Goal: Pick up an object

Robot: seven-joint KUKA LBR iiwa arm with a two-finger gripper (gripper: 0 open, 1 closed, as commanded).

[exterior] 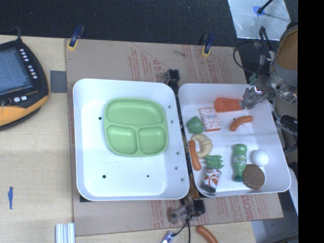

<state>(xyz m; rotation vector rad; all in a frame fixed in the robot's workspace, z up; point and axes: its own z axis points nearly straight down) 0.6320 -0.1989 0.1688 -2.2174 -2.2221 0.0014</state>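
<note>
The right bin point(281, 158) holds several toy foods. An orange carrot-like piece point(227, 104) lies near its back right. In front of that piece are a red sausage point(240, 122) and a small pink-and-white box point(209, 119). My gripper point(250, 98) is low over the bin's back right corner, right at the orange piece's right end. Whether it touches that piece is too small to see. The grey arm with its orange band point(287, 52) comes in from the right edge.
Also in the right bin: green pepper point(194, 124), bagel point(204, 145), hot dog point(195, 156), leafy green point(214, 161), can point(211, 179), green bottle point(239, 161), white ball point(260, 158), brown cookie point(253, 176). The left bin point(88, 181) holds a green divided plate point(135, 125). A teach pendant point(17, 85) lies far left.
</note>
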